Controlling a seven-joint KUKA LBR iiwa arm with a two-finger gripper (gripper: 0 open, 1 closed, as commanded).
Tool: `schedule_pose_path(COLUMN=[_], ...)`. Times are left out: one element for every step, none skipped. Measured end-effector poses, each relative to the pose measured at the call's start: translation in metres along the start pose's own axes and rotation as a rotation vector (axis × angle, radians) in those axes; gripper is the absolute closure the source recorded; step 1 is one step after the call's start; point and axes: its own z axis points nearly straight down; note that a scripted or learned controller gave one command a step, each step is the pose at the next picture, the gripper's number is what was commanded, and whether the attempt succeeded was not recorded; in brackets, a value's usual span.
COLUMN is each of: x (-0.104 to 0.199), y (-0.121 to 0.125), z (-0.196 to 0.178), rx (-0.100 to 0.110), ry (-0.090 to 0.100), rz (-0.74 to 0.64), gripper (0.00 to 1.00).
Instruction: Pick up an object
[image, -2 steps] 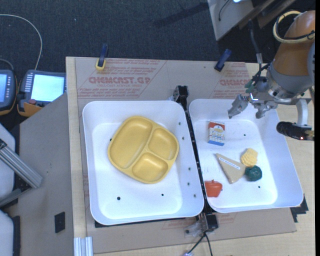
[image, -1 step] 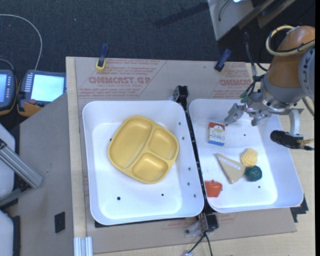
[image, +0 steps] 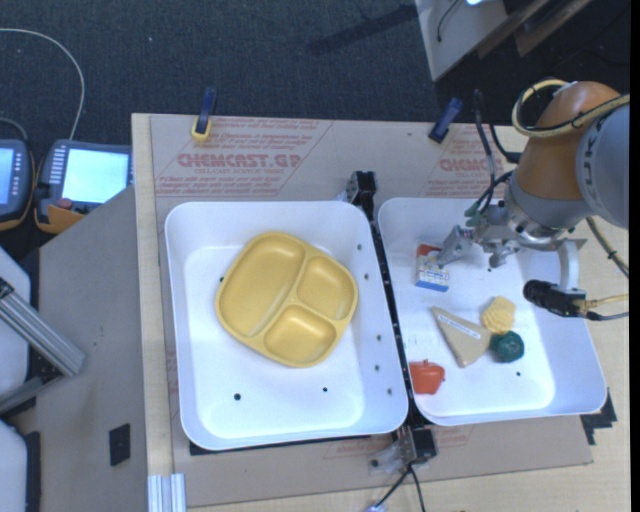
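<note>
nearby, small carton (image: 431, 270), cheese wedge (image: 463, 336), yellow tray (image: 288, 298) apart

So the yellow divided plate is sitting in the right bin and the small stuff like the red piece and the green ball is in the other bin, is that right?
Not quite. The camera view shows the yellow divided plate in the left bin, not the right one. The red piece and green ball are in the other bin, the right bin.

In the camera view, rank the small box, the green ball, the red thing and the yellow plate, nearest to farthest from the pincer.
1. Small box, just left of the pincer.
2. Green ball, below it.
3. Red thing, bin's lower-left corner.
4. Yellow plate, left bin.
</note>
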Motion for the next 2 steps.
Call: schedule_pose_path(x=[0.000, -0.006], y=[0.001, 0.001], z=[-0.012, -0.056], rx=[-0.005, -0.008], ry=[-0.001, -0.003], rz=[0.000, 0.001], gripper=[1.00, 1.00])
